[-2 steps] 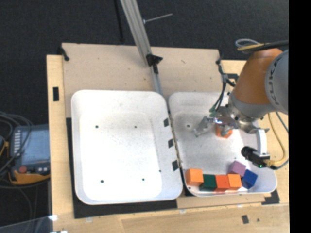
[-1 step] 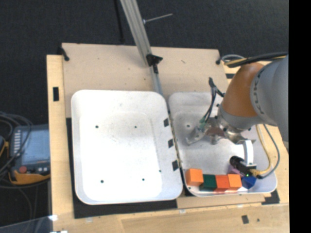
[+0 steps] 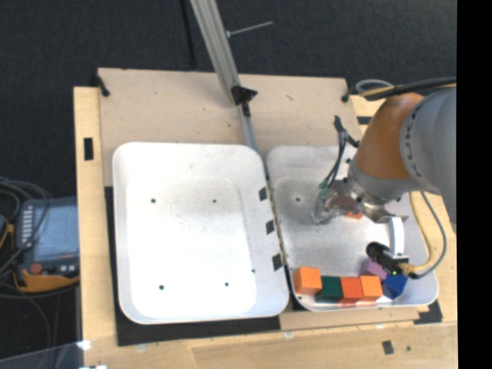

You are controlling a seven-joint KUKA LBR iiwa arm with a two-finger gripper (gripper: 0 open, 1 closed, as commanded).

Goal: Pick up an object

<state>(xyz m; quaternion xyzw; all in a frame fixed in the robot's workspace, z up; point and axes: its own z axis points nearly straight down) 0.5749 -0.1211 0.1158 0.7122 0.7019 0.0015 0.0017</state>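
In the right bin (image 3: 296,171), near its middle, the gripper (image 3: 330,206) is seen hanging low over the white floor. Whether it is wide, narrow or holding something cannot be told, because the grey arm (image 3: 407,148) with its orange band covers much of it. A small bit of orange-red is seen just beside the gripper, but what it is cannot be made out. Along the near edge of the right bin a row of blocks is laid: an orange block (image 3: 308,279), a green block (image 3: 331,288), another orange block (image 3: 361,287) and a blue block (image 3: 394,284). A small purple thing (image 3: 376,268) is tucked just behind the blue block. The left bin (image 3: 131,206) is set just beside the right bin.
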